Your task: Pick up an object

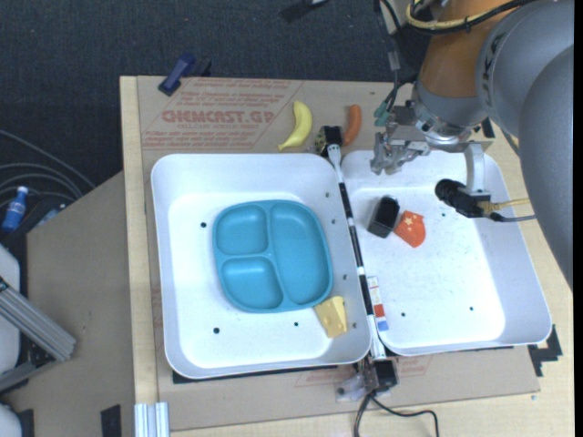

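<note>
At the far edge of the right-hand shallow white bin (pixel 474 289) we see the metal two-finger gripper (pixel 390 160) hanging low over the bin's back left corner, below the grey arm (pixel 537 71) and its orange band (pixel 455 35), which reach in from the right. From this slant we cannot tell how the hand stands, and we see no object in it.

Nearer to us in the same bin, close to its left wall, lies a small black block (pixel 383 216), tilted. Just beside it on the right, touching or almost touching, lies a small orange-red plastic piece (pixel 412 228). Both sit apart from the gripper, towards the middle of the bin's left half. A black fitting with a cable (pixel 460 198) hangs over the bin's far right part, under the arm.

In the left-hand shallow white bin (pixel 182 271) we find a turquoise plastic plate with three compartments (pixel 271 255), lying flat near the middle. A pale yellow wedge like a piece of cheese (pixel 332 316) rests near the plate's near right corner, close to the wall between the bins.

Behind the bins, on the brown board with red lettering (pixel 219 112), lie a yellow toy banana (pixel 297 126) and an orange toy carrot (pixel 352 124), near each other and outside both bins. A blue object (pixel 177 75) lies at the board's far left corner.
</note>
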You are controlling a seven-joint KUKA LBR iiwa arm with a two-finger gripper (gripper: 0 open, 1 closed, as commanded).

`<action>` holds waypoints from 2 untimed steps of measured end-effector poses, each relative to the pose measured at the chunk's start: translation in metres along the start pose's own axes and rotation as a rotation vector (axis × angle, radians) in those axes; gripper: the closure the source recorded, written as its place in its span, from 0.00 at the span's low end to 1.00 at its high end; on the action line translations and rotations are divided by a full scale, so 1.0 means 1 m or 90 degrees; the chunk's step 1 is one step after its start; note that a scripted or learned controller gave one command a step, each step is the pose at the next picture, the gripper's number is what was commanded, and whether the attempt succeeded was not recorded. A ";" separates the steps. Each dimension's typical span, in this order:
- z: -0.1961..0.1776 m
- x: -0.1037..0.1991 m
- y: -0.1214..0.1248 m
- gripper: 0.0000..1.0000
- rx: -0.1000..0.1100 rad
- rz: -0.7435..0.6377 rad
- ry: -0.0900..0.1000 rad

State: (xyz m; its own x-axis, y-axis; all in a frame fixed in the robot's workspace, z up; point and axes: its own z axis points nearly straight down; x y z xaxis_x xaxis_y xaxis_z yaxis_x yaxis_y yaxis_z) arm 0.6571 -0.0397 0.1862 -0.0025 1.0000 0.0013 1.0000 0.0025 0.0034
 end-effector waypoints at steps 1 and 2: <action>0.001 -0.001 -0.001 0.00 0.002 0.001 -0.001; 0.031 -0.054 -0.006 0.00 0.004 0.002 -0.001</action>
State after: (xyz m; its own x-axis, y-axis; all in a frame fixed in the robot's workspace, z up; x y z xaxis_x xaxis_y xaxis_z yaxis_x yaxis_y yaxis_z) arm 0.6509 -0.0940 0.1553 0.0010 1.0000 -0.0002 1.0000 -0.0010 -0.0036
